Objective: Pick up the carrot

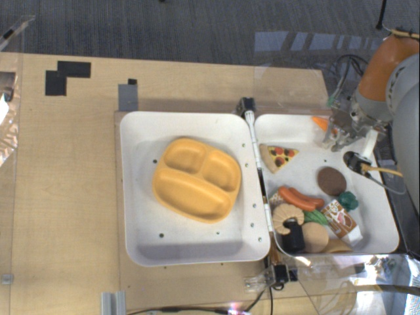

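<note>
Left bin (131, 195) on the tabletop (59, 195) carrying just a yellow divided plate (197, 178), well apart from the task and no hindrance. Right bin (295, 126) crowded toward its near end with a pizza slice (279, 156), a sausage (299, 198) and a brown patty (332, 180), while the carrot (319, 122) sits alone in the far corner against the wall, probably awkward to close on. Gripper (342, 136) just beside the carrot at that corner, nothing visibly held; open or closed, cannot tell.
</note>
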